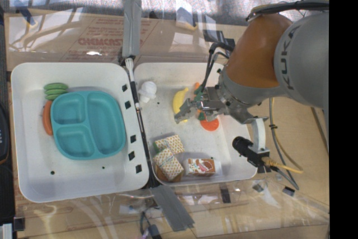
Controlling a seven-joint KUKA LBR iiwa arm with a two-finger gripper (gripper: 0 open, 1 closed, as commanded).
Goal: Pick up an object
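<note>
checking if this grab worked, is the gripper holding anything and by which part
Cannot be told. The gripper sits low in the right bin beside the banana, but nothing is visibly between its fingers.

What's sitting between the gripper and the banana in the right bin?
Nothing visible. The gripper sits right against the curved yellow banana in the right white bin, with no object between them. The flat orange disc lies just behind the gripper, and the small white ball lies off to the side.

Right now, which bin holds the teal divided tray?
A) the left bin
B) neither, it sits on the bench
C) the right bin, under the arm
A: the teal divided tray lies inside the left bin, away from the gripper over the right bin.
</note>
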